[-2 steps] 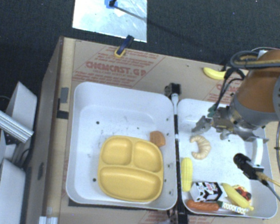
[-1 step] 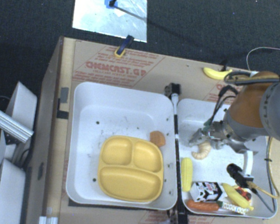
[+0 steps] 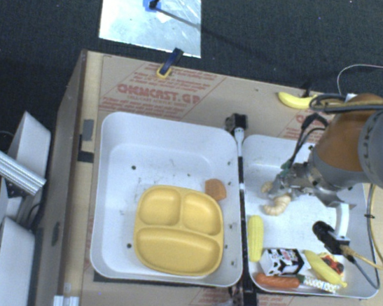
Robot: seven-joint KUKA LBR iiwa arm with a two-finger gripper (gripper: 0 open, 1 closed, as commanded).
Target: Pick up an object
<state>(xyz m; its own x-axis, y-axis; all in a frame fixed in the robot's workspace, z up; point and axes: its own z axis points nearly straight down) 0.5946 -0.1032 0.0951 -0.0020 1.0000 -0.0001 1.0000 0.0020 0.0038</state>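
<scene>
Over the right bin (image 3: 370, 290) the gripper (image 3: 288, 182) is hovering low, just beside a pale croissant-like pastry (image 3: 276, 204) lying mid-bin; can't tell how the end effector is set. Probably the reach step, nothing being held yet. Next move, I'd say: centring over the pastry & descending w/o nudging the corn cob (image 3: 254, 237) nearby.

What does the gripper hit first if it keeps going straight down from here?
Most likely the pale curved toy lying on the right bin's floor just beside the gripper; depth is unclear, so it may meet bare floor instead.
</scene>
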